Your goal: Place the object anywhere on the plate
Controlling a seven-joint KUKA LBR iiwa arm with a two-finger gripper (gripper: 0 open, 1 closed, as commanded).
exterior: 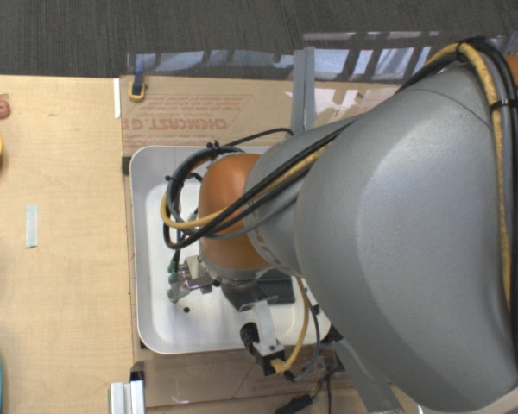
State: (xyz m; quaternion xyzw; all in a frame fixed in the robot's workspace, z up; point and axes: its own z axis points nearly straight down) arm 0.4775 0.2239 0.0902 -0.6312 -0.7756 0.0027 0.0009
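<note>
arm (pixel 397 231) covers most of white bin (pixel 151 317), gripper (pixel 183 287) low in bin, can't tell gripper state

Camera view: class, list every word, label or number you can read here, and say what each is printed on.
"CHEMCRZT. G..." in red, seen upside down on the cardboard sheet behind the white bin; the letters are blurred, so this reading is uncertain.
Smaller red lines beside it: too blurred to read.

One fixed camera looks steeply down, seemingly close above the arm (pixel 397 231) and bin (pixel 151 257).
</note>
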